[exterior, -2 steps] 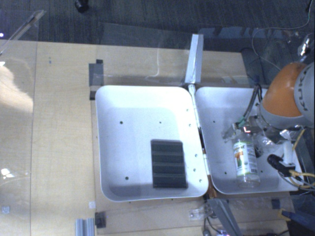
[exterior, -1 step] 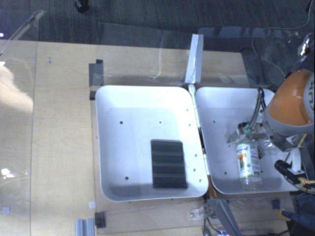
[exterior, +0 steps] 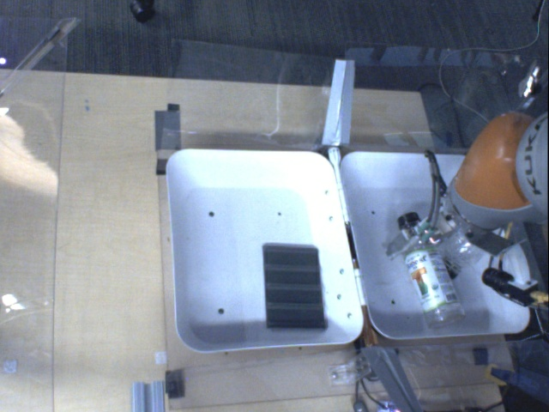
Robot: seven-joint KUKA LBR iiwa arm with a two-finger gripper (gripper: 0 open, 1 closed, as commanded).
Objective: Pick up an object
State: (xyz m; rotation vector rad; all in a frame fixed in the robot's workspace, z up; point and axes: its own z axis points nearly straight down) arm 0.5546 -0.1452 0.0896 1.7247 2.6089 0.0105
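A clear plastic bottle [exterior: 433,286] with an orange and green label lies on its side in the right bin [exterior: 377,187], its cap end pointing up-left. My gripper [exterior: 420,234] hangs low over the bottle's upper end, below the grey arm with its orange band [exterior: 493,172]. A black ribbed block [exterior: 294,286] lies flat in the lower middle of the left bin [exterior: 184,230].
A grey metal bar [exterior: 339,106] stands behind the seam between the two bins. Black cables [exterior: 506,286] trail at the right bin's right rim. Pale wooden bench surface [exterior: 86,230] spreads to the left of the bins.
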